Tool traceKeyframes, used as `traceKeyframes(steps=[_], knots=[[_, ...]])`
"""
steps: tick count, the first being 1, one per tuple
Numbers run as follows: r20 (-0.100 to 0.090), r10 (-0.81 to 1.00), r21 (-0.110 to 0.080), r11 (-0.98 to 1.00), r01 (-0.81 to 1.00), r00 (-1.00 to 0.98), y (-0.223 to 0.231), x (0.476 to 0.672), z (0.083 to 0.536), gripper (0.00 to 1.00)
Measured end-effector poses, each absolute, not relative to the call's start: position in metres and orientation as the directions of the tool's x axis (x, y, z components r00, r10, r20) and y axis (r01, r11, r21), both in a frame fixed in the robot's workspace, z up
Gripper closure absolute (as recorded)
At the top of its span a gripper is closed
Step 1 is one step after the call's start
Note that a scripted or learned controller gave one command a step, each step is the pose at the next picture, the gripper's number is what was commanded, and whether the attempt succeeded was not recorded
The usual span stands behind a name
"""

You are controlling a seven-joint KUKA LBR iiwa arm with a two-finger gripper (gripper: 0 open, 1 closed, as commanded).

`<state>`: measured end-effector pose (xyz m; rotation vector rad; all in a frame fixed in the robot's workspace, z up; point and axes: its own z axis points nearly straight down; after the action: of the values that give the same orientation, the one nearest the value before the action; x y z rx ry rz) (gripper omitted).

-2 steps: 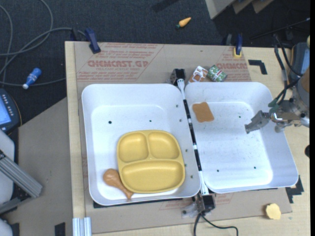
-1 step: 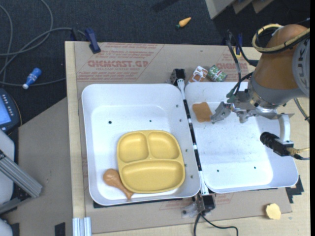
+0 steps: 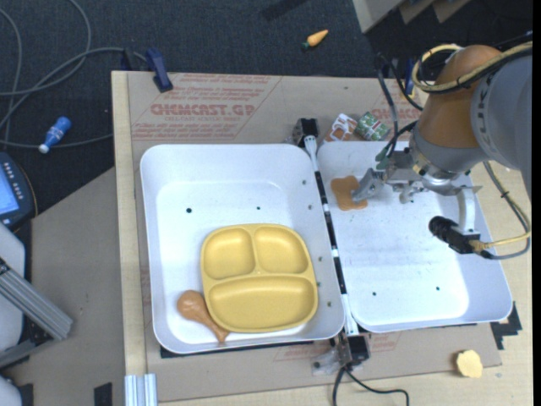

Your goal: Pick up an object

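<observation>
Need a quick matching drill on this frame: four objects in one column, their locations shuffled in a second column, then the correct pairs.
Objects
1. yellow divided plate
2. brown flat piece
3. blue bottle
4. orange drumstick toy

Places
A. on the dark floor, left of the bench
B. in the left bin, at its middle and front
C. in the right bin, near its left wall, by the gripper
D. in the left bin, at the plate's front-left edge

Pairs: 1-B, 2-C, 3-A, 4-D
</observation>
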<state>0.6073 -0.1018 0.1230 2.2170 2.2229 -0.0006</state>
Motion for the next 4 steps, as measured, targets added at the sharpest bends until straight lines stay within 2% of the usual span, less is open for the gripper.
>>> traceKeyframes(steps=[1,3,4], knots=[[-0.001,1.000,0.003,0.003,1.000,-0.003,-0.092,0.645,0.083,0.00],[0.000,1.000,-0.001,-0.001,1.000,0.001,-0.103,0.640,0.085,0.00],[-0.001,1.000,0.004,0.003,1.000,-0.003,-0.091,0.668,0.085,0.00]])
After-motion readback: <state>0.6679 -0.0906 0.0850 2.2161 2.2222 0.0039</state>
